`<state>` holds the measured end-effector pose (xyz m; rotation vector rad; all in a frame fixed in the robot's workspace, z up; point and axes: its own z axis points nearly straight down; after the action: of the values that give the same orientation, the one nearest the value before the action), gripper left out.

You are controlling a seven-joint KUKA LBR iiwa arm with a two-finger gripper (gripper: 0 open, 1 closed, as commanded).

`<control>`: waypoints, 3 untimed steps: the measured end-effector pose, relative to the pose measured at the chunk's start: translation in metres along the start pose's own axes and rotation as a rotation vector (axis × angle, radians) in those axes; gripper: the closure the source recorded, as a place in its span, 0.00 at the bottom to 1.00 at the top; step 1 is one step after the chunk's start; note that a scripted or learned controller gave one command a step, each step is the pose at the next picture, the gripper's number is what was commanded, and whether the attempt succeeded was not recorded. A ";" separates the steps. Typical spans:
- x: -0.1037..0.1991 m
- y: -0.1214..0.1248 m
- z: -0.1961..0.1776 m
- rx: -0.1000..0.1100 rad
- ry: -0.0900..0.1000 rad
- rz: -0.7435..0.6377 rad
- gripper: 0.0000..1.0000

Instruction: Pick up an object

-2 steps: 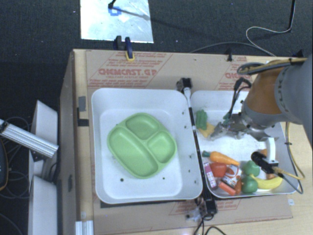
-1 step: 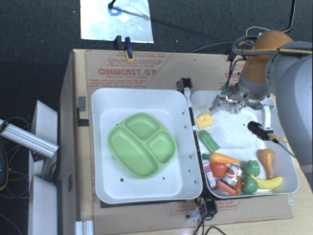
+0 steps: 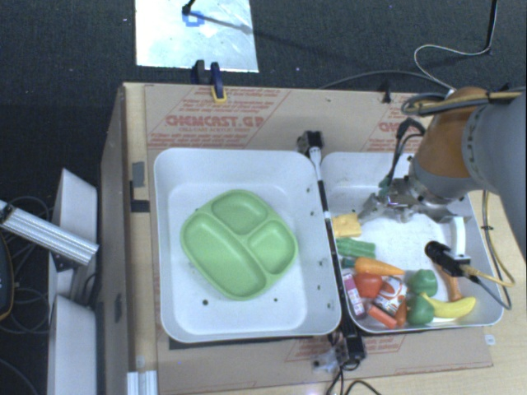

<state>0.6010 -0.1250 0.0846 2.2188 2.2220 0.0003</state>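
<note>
Toy veg pile in right bin: orange, red, green, yellow

Both bins are white: the left bin holds a pale green divided plate, the right bin a bright heap toward five o'clock. There lie a yellow block, a green piece, an orange carrot, a red tomato, a yellow banana and green peppers. The surface is tan with red lettering (repeated across it). The arm is grey and orange.
</note>
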 end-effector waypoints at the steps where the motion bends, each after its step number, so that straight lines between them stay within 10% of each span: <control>1: -0.084 -0.042 -0.077 -0.004 -0.004 0.002 0.00; 2: -0.034 -0.095 0.000 0.000 0.001 0.000 0.00; 3: 0.029 -0.072 0.000 -0.002 0.002 -0.003 0.00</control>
<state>0.5293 -0.0958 0.0845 2.2156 2.2250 0.0040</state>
